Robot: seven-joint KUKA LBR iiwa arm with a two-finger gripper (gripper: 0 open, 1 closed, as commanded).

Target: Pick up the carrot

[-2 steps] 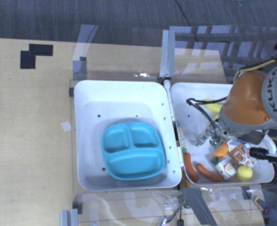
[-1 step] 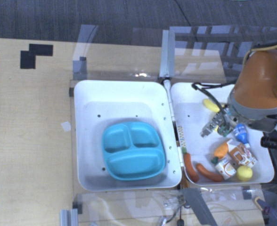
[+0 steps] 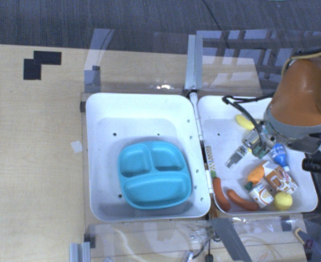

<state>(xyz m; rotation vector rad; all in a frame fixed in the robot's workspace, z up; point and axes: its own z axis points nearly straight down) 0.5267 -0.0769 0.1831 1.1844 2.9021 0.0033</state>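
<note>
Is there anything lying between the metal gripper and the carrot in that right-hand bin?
In the camera view, the stretch between the gripper and the carrot is bare white floor of the right bin; nothing lies there.

readable text: none
carton (image 3: 281,181) label: printed, too small to read
counter (image 3: 29,162) marks: black blocks (image 3: 42,63), no letters or numbers

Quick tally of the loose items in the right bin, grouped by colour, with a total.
Yellow: 2, a banana and a lemon
Orange: 1, a carrot
Red: 2, sausages
Blue: 1, a bottle
Printed white and brown: 2, cartons
Total: 8
</note>
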